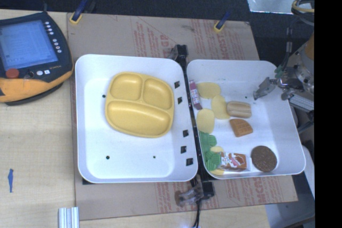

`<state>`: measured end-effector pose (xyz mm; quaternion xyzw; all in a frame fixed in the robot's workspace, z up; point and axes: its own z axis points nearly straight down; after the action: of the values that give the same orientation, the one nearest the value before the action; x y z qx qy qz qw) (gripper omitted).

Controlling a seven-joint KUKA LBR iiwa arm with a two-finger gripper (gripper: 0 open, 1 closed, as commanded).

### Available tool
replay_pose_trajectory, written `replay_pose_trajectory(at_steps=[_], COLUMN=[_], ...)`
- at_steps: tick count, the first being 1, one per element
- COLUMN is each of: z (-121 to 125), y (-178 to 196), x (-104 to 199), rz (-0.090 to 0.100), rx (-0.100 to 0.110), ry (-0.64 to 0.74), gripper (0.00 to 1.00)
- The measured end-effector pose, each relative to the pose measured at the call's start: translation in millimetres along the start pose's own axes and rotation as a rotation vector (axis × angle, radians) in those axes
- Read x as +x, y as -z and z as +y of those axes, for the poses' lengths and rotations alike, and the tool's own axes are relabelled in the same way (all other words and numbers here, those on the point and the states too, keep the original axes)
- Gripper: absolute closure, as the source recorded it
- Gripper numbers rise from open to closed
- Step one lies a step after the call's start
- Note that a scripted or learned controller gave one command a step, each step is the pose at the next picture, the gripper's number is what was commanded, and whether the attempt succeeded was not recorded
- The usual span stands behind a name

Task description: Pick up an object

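Observation:
My gripper (273, 91) hangs over the right rim of the right bin (283, 120), its two grey fingers spread open with nothing between them. To its left in that bin lie a tan bread roll (239, 109), an orange-brown piece (241, 127), three pale yellow pieces (209, 89) (219, 106) (206, 121) and a dark red bar (194, 93). At the bin's near end sit a round brown cookie (264, 158), a printed packet (233, 161) and a green item (208, 142). The roll is the closest object to the fingers, about a hand's width away.
The left bin (91, 157) holds a yellow divided plate (141, 104). A teach pendant (31, 53) rests on the bench at the far left. Black clips join the two bins along their shared wall (187, 115).

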<state>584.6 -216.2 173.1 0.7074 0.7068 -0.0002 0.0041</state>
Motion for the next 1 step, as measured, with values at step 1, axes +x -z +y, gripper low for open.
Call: replay_pose_trajectory(at_steps=[1], z=[-53.7], y=[-85.2], x=[55.3], rz=[0.012], rx=[0.019], ry=[0.006], gripper=[0.0])
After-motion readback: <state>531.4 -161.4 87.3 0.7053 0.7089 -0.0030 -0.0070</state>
